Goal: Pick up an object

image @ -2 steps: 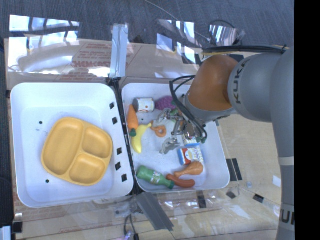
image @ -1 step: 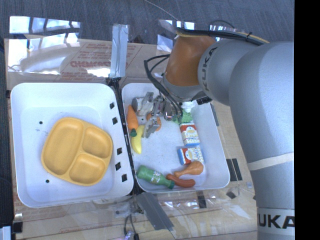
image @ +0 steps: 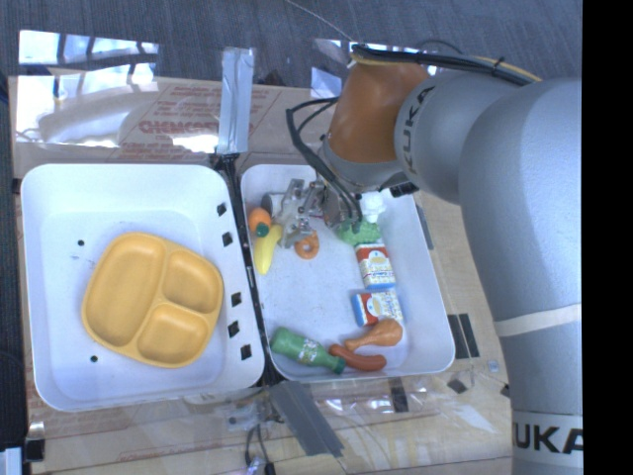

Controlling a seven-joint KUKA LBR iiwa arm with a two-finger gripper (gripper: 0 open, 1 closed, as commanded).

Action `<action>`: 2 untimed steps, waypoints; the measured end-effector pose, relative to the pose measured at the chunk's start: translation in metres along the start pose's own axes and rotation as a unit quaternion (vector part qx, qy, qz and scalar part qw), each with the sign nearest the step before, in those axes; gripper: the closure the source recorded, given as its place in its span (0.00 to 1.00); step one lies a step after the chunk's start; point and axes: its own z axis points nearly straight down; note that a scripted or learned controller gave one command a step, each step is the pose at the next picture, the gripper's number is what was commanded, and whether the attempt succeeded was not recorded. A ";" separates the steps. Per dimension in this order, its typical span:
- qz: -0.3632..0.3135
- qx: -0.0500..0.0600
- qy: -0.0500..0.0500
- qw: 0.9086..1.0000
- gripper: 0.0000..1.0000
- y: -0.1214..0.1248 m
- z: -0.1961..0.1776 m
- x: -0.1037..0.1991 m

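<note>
left bin point(image: 40, 265): yellow divided plate point(image: 150, 297) | right bin point(image: 425, 305): toy foods, green bottle point(image: 307, 349) | tool point(image: 300, 216): grip state unclear

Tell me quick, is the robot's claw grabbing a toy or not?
Gripper: down in the right bin near the orange ring; whether the jaws are open or shut cannot be told.

Arm hides back of right bin point(image: 435, 315)

The grey arm point(image: 495, 146) runs off the frame's right and bottom edges and covers the bin's far right corner. The gripper point(image: 302, 216) is too small and cluttered to tell how its fingers stand; the white bottle point(image: 375, 255) label is unreadable.
</note>
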 end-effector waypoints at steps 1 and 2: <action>-0.063 -0.003 -0.020 0.998 1.00 0.021 -0.162 0.018; -0.166 -0.003 -0.010 0.986 1.00 0.006 -0.091 0.053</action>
